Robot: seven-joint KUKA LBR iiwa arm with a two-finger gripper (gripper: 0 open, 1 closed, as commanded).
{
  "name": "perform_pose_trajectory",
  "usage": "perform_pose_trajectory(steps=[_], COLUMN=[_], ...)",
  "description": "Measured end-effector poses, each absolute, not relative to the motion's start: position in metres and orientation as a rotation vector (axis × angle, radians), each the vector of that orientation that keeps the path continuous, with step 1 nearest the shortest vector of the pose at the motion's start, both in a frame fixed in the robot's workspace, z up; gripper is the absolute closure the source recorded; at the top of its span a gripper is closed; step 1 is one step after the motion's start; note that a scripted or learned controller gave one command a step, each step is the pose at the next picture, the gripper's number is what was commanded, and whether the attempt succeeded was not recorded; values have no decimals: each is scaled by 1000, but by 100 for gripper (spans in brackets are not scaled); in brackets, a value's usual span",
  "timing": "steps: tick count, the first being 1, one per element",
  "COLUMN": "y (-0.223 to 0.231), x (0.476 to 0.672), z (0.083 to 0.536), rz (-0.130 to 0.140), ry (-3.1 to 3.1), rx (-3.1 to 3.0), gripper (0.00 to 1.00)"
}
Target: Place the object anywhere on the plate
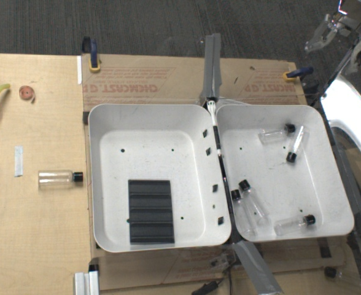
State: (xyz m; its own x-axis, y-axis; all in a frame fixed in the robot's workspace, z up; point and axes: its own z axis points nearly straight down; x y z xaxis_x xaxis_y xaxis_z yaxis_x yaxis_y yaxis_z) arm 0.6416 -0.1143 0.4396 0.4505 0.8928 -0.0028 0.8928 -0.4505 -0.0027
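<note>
Several clear vials with black caps [296,141] lie scattered in the right bin [328,165], toward the lower right of the frame; these look like the objects to be moved, loose on their sides so any one can be picked. The dark ribbed plate [150,212] sits flat in the left bin [107,165], at lower centre, well apart from them across the divider. Another vial [59,177] rests on the counter [33,238] at left. The pincer's state I cannot tell.
</note>
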Motion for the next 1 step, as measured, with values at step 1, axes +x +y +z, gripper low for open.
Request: perform_pose_trajectory(steps=[1], y=[-197], x=[659], z=[440], rz=[6], ry=[-1575], rx=[-2717], gripper=[0])
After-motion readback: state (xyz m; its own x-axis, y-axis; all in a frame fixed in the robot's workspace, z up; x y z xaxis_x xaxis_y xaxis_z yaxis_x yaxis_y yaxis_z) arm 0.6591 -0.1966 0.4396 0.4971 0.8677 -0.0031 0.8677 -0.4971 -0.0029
